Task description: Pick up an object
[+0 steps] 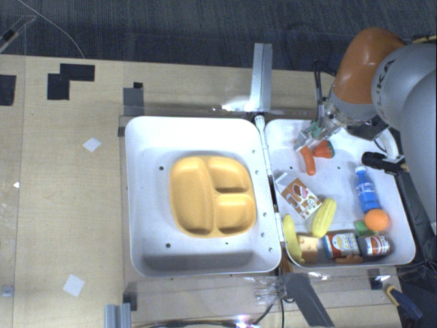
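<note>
- The grey arm [403, 80] with its orange band [362, 63] reaches in from the right over the far part of the right bin [408, 248]
- The tool [317, 132] sits low at the far-left corner of that bin, right above a cluster of small items; how far it is open cannot be told, and nothing is clearly seen between its tips
- Just below the tool lies an orange carrot [308, 160], its long axis running roughly from far to near, with a slight lean
- A red piece [323, 149] lies just beside the carrot on its right
- Nearer in the same bin: a snack packet [300, 197], a corn cob [323, 215] tilted diagonally, a banana [291, 238], a blue bottle [366, 191], an orange [376, 220] and 2 cans [355, 245] lying on their sides
- The left bin [147, 183] holds a yellow divided tray [212, 195] with 3 compartments
- Both bins rest on the wooden surface [61, 203]
</note>
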Robot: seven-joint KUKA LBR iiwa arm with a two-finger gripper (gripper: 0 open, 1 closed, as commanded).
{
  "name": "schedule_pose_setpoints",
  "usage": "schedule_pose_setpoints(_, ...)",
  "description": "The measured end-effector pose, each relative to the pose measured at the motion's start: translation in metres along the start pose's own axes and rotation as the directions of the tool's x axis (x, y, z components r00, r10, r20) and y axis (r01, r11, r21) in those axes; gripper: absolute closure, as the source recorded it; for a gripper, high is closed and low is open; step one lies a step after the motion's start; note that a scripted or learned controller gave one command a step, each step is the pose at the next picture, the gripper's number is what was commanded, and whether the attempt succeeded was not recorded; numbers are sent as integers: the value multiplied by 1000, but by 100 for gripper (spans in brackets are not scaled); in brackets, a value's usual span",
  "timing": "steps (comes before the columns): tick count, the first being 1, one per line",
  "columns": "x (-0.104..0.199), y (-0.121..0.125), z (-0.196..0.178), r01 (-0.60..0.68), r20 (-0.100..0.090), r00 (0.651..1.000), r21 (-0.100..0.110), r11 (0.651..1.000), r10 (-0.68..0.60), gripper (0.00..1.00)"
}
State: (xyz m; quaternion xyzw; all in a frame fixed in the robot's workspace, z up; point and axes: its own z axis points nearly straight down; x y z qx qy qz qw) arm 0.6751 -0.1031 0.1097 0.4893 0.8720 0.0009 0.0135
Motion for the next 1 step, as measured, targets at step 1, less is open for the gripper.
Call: schedule_pose_setpoints(1,47,29,-126,-219,-14,976,3,976,219,100)
